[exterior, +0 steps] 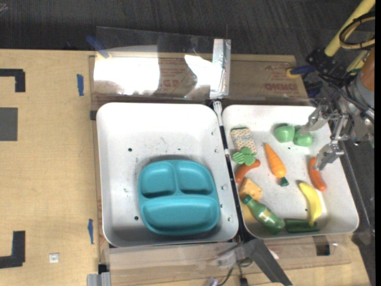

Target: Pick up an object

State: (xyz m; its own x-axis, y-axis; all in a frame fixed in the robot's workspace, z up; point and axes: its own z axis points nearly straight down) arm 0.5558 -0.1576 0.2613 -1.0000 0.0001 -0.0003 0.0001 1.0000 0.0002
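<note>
On the left of the frame is bare brown board. Next comes the left bin (113,124), a shallow white tub. It has 1 thing in it: a blue-green tray (177,196) with 3 hollows, lying flat in the lower middle of the bin. Its hollows look bare.

Just beside it, right of the middle, is the right bin (297,115). This 1 has all the small toy foods, so I think this is where the arm will pick from. Along its left wall sit a waffle block (242,138), a green leafy bit (243,156), an orange bit (245,170) and a cheese wedge (252,189). A green bottle (262,214) lies tilted at the lower left. A carrot (274,160) lies in the middle, apart from the rest, so it may be easy to grab. A green pepper (293,134) sits at the upper middle. A banana (312,202) and a cucumber (299,224) lie at the lower right.

At the right edge the gripper (329,137) hangs over the bin's right side, with a red chilli (316,174) just below its lower finger. The 2 fingers look spread apart with nothing between them.
</note>
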